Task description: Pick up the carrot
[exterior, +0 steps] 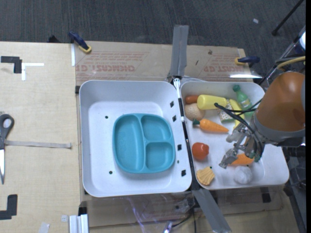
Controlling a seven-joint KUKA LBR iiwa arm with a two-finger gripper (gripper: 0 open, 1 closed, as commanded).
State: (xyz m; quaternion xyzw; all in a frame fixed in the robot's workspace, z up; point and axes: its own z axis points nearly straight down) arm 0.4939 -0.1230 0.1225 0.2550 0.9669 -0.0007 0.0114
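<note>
Orange-banded and grey, the arm [284,106] looms nearest the lens, its gripper [236,157] down in the right bin [277,176]. Left of the jaws sits the left bin [92,140] with a teal divided plate [144,143]. Up and left of the jaws lie a yellow banana [214,101] and the carrot [213,126], apart from them. Just left is a tomato [200,150]. The jaws stand slightly parted beside an orange object [244,161]; whether they grip it, I cannot tell
</note>
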